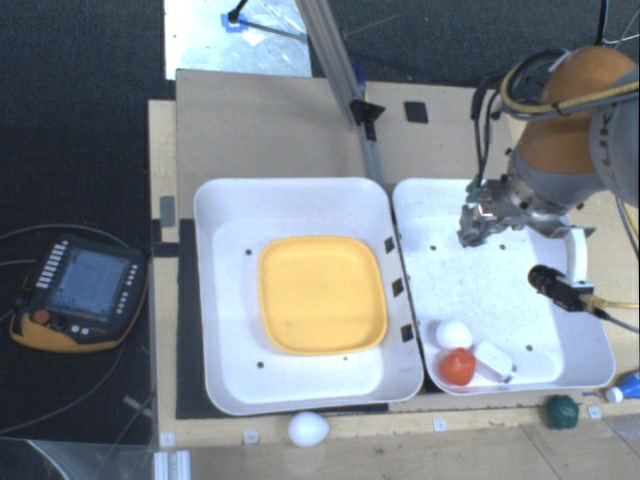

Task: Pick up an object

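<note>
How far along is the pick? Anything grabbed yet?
Done: nothing looks grabbed; the red ball, white ball and white block all lie in the right bin's near corner. In hand: the gripper hovers over the bin's far part, apart from them. Left: move to an object, close on it and lift. The yellow plate sits in the left bin.

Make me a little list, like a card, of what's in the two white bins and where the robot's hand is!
left bin: holds a yellow plate, lying flat in the middle
right bin: holds a white ball, a red ball and a small white block, bunched at its near left corner
gripper: over the far part of the right bin, away from the three things
outside the bins: a white egg shape and a green ball at the near edge of the bench
</note>
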Tool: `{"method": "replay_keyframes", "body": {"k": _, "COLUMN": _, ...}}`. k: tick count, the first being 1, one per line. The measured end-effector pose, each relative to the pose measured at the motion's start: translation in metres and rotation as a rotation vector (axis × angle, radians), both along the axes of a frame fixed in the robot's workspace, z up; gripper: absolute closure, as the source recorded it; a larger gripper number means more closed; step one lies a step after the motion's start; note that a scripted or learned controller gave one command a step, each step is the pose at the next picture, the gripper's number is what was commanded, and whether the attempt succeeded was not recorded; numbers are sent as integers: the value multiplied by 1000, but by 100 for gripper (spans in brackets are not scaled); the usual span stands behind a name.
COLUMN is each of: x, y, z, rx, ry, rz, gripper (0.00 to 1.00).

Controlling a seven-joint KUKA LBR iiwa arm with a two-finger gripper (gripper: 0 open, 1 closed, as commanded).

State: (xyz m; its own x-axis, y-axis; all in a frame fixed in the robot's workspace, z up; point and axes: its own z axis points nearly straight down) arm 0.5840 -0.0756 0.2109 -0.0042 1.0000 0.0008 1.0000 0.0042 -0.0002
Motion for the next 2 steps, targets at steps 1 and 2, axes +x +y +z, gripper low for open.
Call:
{"method": "replay_keyframes", "body": {"k": 1, "x": 0, "y": 53, "z": 12, "rx": 0, "ry": -1, "rz": 0, "gripper": 100}}
{"method": "replay_keyframes", "body": {"k": 2, "x": -15, "y": 110, "z": 21, "rx": 1, "ry": -1, "rz": 1, "gripper": 100}}
